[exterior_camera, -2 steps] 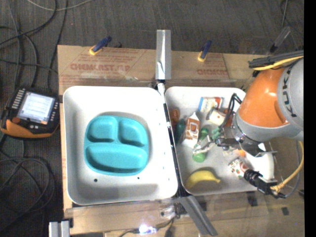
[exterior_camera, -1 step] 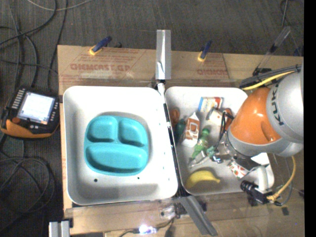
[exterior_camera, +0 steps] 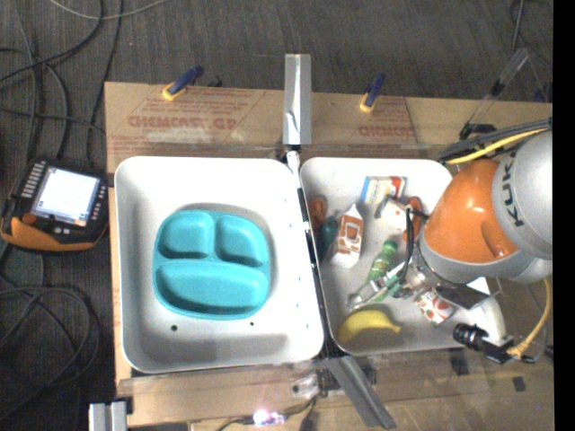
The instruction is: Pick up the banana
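Observation:
The yellow banana (exterior_camera: 368,324) lies on the floor of the right bin (exterior_camera: 332,330), in its near-left corner, curved with its ends pointing up. My gripper (exterior_camera: 392,284) hangs from the orange-banded wrist just above and to the right of the banana, low among the clutter. Nothing yellow shows inside the gripper, and the banana rests on the bin floor apart from it. The arm's bulk hides the right part of the bin.
A green bottle (exterior_camera: 384,257), a small white and brown carton (exterior_camera: 349,232), another carton (exterior_camera: 382,189), an orange item (exterior_camera: 316,212) and a red and white packet (exterior_camera: 436,305) crowd the right bin. The left bin (exterior_camera: 135,196) holds a teal divided plate (exterior_camera: 214,260).

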Robot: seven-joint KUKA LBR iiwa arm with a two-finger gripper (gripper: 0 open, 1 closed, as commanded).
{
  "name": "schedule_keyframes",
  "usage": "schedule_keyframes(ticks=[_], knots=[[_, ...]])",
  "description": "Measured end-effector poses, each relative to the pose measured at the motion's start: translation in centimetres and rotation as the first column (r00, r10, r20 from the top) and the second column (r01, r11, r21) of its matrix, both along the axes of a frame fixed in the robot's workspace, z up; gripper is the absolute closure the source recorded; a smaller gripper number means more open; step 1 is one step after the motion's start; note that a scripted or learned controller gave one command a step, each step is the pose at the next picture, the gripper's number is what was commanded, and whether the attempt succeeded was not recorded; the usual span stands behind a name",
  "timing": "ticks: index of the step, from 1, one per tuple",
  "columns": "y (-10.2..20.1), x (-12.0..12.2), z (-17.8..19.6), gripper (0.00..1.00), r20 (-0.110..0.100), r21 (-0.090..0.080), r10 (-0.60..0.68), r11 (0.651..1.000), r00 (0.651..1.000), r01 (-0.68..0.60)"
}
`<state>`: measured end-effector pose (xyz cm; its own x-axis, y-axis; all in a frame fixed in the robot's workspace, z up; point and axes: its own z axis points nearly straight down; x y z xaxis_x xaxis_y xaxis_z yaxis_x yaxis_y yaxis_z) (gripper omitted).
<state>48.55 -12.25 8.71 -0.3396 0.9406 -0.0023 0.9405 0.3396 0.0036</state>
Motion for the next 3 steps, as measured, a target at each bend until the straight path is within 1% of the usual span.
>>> schedule_keyframes(ticks=[1,2,3], knots=[[6.0,-0.2,9.3,0.00,-0.011,-0.002,-0.290,0.957,0.957,0.290],[2.2,-0.1,0.0,0.00,-0.003,0.003,0.035,0.999,0.999,-0.035],[2.1,0.0,0.8,1.00,0.001,0.000,0.030,1.000,1.000,-0.030]])
